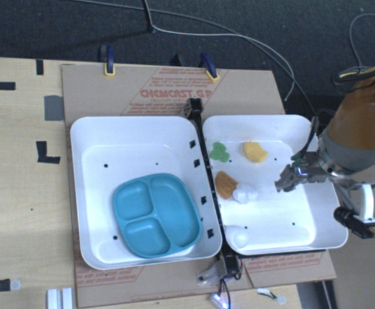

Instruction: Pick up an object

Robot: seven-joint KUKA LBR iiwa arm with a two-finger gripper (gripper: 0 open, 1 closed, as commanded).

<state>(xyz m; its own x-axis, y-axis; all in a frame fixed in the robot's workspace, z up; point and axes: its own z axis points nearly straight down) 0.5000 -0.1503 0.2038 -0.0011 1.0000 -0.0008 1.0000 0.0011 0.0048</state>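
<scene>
Dark pincer (289,180) over right bin (316,234), fingertips too blurred to read

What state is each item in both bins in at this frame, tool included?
Blue divided plate: flat in the left bin, right way up, nothing on it.
Green piece: loose in the right bin, near the divider.
Yellow piece: loose, ungrasped.
Brown piece: loose, touching the white piece.
Tool: over the right bin, nothing visibly between its fingers.
</scene>
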